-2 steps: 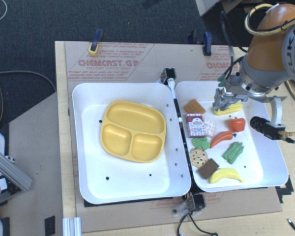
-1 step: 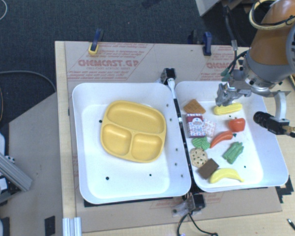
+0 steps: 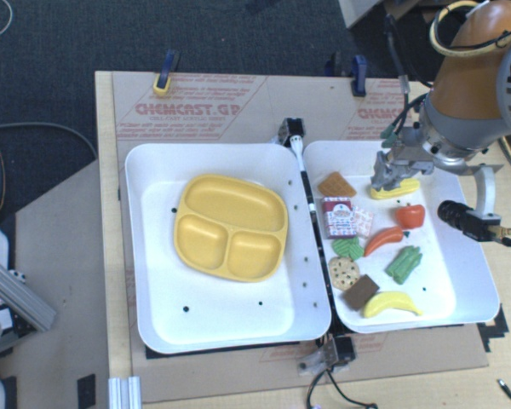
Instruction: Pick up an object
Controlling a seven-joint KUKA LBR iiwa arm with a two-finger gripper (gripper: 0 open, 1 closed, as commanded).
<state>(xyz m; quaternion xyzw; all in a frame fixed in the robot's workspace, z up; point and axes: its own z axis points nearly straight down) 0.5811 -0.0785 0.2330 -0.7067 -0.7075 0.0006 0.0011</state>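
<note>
Yellow toy piece (image 3: 398,192) lies in the right bin (image 3: 462,273), at its far end, flat on the white floor. Your gripper (image 3: 395,180) sits right over it, touching or nearly touching its top edge. You cannot tell from this angle whether the gripper is spread or pressed together, nor whether it has the piece.

The grey arm (image 3: 468,83) with its orange band comes in from the upper right.

Other things in the right bin:
- tan cracker (image 3: 335,184), near the far left corner
- red-and-white packet (image 3: 341,217), just below the cracker
- red tomato-like piece (image 3: 410,216), just below the yellow piece and apart from it
- orange-red carrot shape (image 3: 383,241), slanted, between packet and tomato
- small green piece (image 3: 349,248), touching the packet's near edge
- longer green piece (image 3: 404,262), tilted, right of the carrot
- cookie (image 3: 344,272), by the left wall
- brown block (image 3: 361,291), just beside the cookie
- banana (image 3: 392,303), at the near end, touching the brown block

In the left bin (image 3: 153,301), you have a yellow divided plate (image 3: 231,227) near the middle, right side up.

Both bins rest on a cardboard sheet (image 3: 196,100) with red lettering. A yellow clamp (image 3: 163,82) and a blue clamp (image 3: 358,75) grip its far edge.
</note>
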